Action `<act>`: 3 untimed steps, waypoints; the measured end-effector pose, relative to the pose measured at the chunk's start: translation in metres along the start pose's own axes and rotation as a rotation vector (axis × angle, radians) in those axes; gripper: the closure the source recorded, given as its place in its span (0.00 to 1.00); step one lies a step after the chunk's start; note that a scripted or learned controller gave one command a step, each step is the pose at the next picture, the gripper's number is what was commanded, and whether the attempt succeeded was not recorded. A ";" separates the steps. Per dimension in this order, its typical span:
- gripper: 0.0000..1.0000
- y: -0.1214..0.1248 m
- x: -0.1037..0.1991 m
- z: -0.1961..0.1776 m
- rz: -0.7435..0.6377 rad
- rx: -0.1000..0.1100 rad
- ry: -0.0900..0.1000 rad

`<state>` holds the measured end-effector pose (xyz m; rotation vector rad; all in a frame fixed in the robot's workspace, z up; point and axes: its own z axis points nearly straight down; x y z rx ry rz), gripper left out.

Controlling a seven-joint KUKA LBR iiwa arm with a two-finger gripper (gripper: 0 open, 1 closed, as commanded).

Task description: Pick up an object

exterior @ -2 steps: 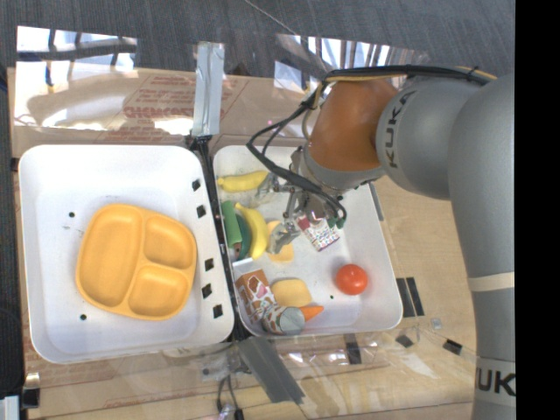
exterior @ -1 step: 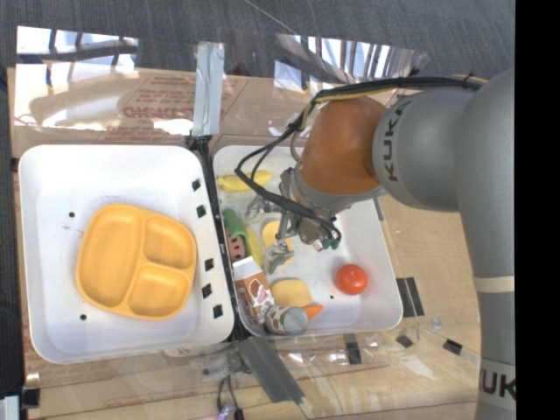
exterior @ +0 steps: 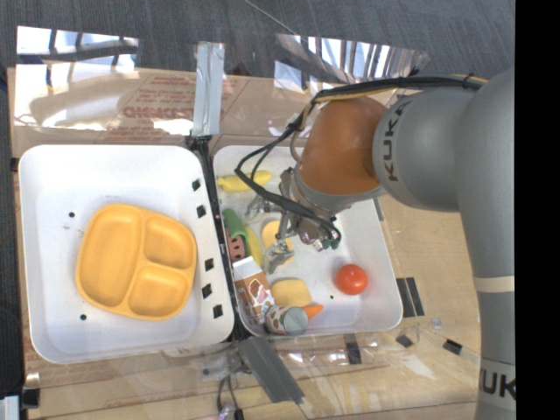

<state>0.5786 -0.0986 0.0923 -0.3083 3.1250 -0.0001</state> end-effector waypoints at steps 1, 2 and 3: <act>1.00 0.000 -0.002 -0.012 -0.004 0.002 -0.005; 0.00 0.000 -0.002 -0.011 -0.005 0.002 -0.005; 0.00 -0.006 0.022 -0.022 -0.054 -0.001 0.002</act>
